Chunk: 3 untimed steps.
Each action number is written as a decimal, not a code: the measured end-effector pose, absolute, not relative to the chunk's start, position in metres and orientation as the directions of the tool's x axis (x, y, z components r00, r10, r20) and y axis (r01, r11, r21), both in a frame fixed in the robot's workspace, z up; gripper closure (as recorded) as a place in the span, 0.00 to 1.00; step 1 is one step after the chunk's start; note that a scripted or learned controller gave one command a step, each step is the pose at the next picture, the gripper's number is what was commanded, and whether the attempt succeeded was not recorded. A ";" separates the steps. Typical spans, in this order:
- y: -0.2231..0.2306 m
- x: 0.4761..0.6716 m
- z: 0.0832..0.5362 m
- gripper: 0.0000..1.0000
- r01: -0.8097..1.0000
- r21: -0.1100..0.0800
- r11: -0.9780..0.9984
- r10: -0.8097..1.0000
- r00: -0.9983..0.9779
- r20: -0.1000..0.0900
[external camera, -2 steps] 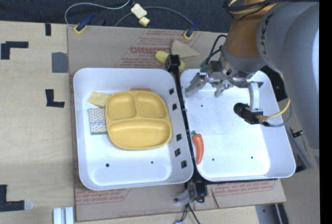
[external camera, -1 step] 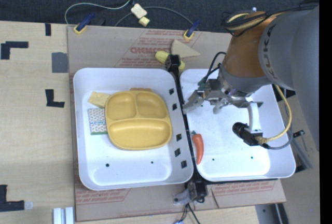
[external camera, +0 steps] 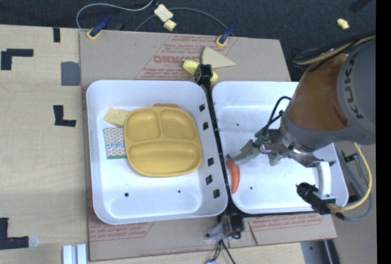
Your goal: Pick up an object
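Note:
A small orange carrot-like object (external camera: 233, 175) lies in the right bin (external camera: 244, 104), close against its left wall near the front. My gripper (external camera: 252, 150) hangs over the right bin just right of and above the orange object, pointing left, at the end of the grey arm with its orange band (external camera: 317, 101). A yellow divided plate (external camera: 163, 140) lies in the middle of the left bin (external camera: 110, 195). Beside the plate's left edge sit a pale yellow piece (external camera: 114, 116) and a small patterned packet (external camera: 113, 142).
The two bins stand on a cardboard sheet (external camera: 177, 55) held by clamps. A yellow clip (external camera: 201, 70) sits at the back where the bins meet. Cables run across the dark floor behind the bench. A black bracket (external camera: 314, 195) hangs off the wrist near the right bin's front.

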<state>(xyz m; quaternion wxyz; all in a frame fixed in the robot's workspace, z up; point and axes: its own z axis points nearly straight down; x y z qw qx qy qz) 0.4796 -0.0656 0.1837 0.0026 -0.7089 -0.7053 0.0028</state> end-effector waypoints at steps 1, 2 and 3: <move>-0.095 0.484 0.081 0.00 1.000 0.003 -0.003 1.000 0.003 -0.002; -0.162 0.515 0.133 0.00 1.000 0.005 -0.004 1.000 0.004 -0.005; -0.109 0.491 0.084 0.00 1.000 0.005 0.001 1.000 -0.001 -0.006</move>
